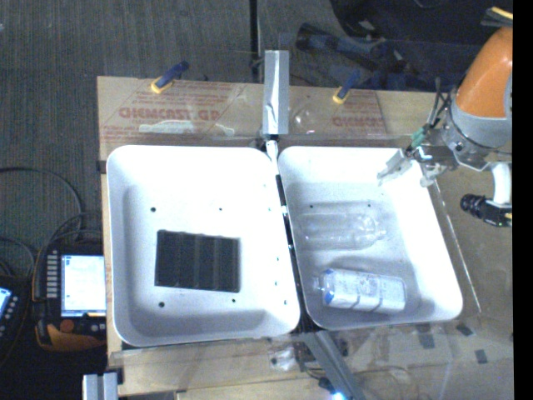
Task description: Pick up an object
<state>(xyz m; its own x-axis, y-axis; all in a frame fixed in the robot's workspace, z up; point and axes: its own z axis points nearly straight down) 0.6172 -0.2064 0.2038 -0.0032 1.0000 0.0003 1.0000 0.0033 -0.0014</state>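
Camera view
Hand: the hand (405, 162) sits in the upper right of the frame, over the upper right corner of the right bin (445, 248), hanging from the grey arm with its orange band (487, 73).
Hand state: nothing lies between the fingers; whether they stand wide or narrow I cannot tell, as they are small and pale against the white bin.
Nearest thing: a clear plastic bottle (346, 226) lies on its side in the middle of the right bin, down and to the left of the hand, well apart from it.
Bottle's long axis: roughly left to right across the frame, so a grip would likely need to close across it from upper to lower side.
Second thing: a labelled plastic bottle (362, 291) lies lower in the same bin, near its lower edge, also lengthwise left to right, further from the hand.
Third thing: a flat black ridged block (198, 261) lies in the left bin (125, 223), far left of the hand, across the divide.
Judgement: the clear bottle looks the shortest reach.
Hard to make out: the clear bottle's outline is faint against the white floor, and which end is its cap is uncertain.
Cut off: the arm runs out of the frame's right edge.
Counter: a counter (191, 111) carries both bins, with clamps at its upper edge.
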